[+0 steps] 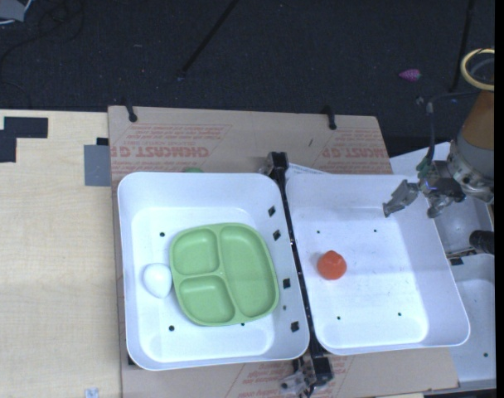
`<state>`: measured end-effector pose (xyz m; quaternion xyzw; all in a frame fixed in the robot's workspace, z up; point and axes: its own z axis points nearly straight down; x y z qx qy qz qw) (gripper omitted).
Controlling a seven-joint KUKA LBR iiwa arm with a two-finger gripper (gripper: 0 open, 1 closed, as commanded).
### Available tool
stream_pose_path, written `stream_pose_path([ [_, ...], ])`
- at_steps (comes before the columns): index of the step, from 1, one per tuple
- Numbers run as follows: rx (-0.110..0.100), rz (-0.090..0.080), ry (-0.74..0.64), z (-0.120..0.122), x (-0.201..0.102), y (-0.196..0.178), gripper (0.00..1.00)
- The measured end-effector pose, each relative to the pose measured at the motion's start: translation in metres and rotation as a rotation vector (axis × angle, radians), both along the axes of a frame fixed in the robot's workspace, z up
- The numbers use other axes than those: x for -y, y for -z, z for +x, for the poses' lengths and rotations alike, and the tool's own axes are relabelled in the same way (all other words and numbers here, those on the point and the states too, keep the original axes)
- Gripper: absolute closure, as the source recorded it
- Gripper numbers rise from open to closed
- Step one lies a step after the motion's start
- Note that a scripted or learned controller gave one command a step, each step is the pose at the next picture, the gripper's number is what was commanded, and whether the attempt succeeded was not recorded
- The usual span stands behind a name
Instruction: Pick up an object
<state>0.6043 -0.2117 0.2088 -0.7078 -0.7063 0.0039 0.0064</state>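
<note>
Orange, round object (331,265) rests on the floor of the right bin (418,322), near its centre-left. Gripper (418,196) hovers over that bin's upper right corner, jaws apart and empty; the object lies toward seven o'clock from them, well apart. Being round, it offers no long axis. Left bin (140,222) holds a green divided plate (224,273) and a white egg-like object (157,279) touching its nine o'clock edge.

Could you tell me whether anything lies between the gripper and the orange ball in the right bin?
Nothing visible does. The gripper sits at the right bin's upper right edge, and bare white floor runs from there to the orange ball.
</note>
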Motion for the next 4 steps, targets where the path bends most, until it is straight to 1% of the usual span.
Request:
stream_pose_path([
  [1, 0.014, -0.003, -0.002, 0.003, 0.0, -0.008, 0.0],
  [2, 0.009, -0.002, -0.005, 0.006, -0.006, 0.037, 0.0],
  [3, 0.007, -0.001, -0.002, 0.007, -0.003, 0.1, 0.0],
  [4, 0.011, -0.003, -0.003, 0.007, -0.004, 0.122, 0.0],
])
